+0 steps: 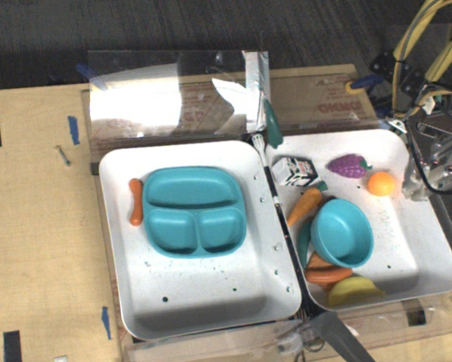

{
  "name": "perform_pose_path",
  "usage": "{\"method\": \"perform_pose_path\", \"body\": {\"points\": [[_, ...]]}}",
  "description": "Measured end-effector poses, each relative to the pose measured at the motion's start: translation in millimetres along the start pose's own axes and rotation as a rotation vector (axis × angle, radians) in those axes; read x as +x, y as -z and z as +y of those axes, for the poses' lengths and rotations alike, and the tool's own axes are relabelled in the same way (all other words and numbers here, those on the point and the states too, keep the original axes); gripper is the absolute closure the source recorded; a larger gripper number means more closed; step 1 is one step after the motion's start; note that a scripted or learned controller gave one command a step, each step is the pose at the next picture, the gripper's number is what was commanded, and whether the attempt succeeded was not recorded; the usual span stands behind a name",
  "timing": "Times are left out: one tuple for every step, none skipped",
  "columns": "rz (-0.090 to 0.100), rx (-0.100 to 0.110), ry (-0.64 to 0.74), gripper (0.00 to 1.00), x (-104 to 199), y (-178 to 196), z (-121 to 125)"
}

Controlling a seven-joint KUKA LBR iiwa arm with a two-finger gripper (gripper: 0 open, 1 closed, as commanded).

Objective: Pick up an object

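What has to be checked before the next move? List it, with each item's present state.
1. Free target: ok. The purple grapes and the orange fruit lie apart from the other things in the right bin.
2. Room around the teal bowl: not ok. The carrot and a red-orange piece crowd against it.
3. Yellow piece: not ok. It lies at the bin's near wall.
4. Orange stick in the left bin: not ok. It lies close between the teal plate and the wall.
5. Tool at the right rim, carrying anything: cannot tell.
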State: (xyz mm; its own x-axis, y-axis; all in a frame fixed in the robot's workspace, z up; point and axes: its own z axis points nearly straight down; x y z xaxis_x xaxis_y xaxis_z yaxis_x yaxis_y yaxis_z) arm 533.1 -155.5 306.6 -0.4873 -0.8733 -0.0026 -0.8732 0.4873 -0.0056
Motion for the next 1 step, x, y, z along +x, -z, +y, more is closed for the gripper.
{"method": "perform_pose_path", "body": {"points": [[-0.005,0.007,0.003,1.00,-4.0,11.6,-1.1]]}}
